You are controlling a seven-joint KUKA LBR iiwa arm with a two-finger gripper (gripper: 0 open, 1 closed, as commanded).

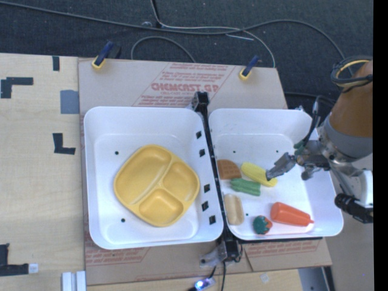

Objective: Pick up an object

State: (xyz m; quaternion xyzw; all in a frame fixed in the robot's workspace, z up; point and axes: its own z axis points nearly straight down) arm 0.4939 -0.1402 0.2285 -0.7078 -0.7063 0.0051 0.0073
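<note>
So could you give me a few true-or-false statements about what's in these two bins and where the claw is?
1. The yellow tray lies in the left bin. True.
2. The claw hangs above the left bin. False: it is over the right bin, by the corn.
3. The carrot lies on the yellow tray. False: it lies in the right bin, near its front edge.
4. The green bean lies next to the corn. True.
5. The claw is gripping the carrot. False: the carrot lies apart from it.

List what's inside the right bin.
The right bin holds a brown bun, yellow corn, a green pod, a hot dog, a strawberry and a carrot. The gripper covers the corn's right end.
</note>
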